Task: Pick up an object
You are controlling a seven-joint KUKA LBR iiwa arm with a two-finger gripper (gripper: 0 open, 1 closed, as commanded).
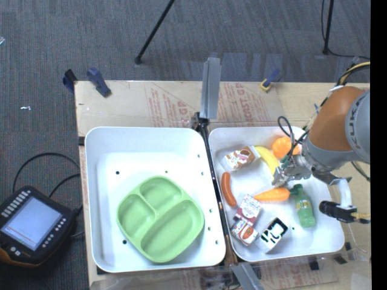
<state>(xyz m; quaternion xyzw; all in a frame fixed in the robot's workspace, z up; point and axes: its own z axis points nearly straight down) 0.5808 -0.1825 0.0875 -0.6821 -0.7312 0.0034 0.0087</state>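
Observation:
The right bin (329, 237) holds several toy foods: a carrot (271, 194), a green bottle (303, 208), a banana (266, 157), an orange (281, 145), a red sausage (227, 188), a snack pack (238, 158), two small red-and-white packs (248, 208) and a black-and-white carton (274, 232). My gripper (284, 175) hangs low in this bin, just above the carrot's thick end and beside the banana's tip. The wrist hides the fingertips. I see nothing lifted.
The left bin (103, 156) holds a green divided plate (160, 218). A grey post (211, 92) stands behind the seam between the bins. Clamps sit at the bench's back edge. A teach pendant (30, 222) lies on the floor at the left.

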